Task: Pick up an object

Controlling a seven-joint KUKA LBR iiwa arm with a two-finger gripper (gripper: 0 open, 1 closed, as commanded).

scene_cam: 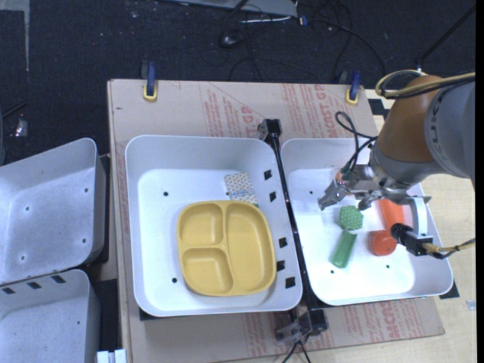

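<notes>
Glossy plastic yellow tray [226,246] (smooth), matt white bins [151,278].

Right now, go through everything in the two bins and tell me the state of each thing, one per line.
Yellow tray: lying flat in the left bin, its three compartments bare.
Patterned cloth: flat, just behind the tray.
Green cylinder: lying on its side in the right bin.
Green ball: resting at the cylinder's far end.
Orange object: lying beside them, partly under the arm.
</notes>
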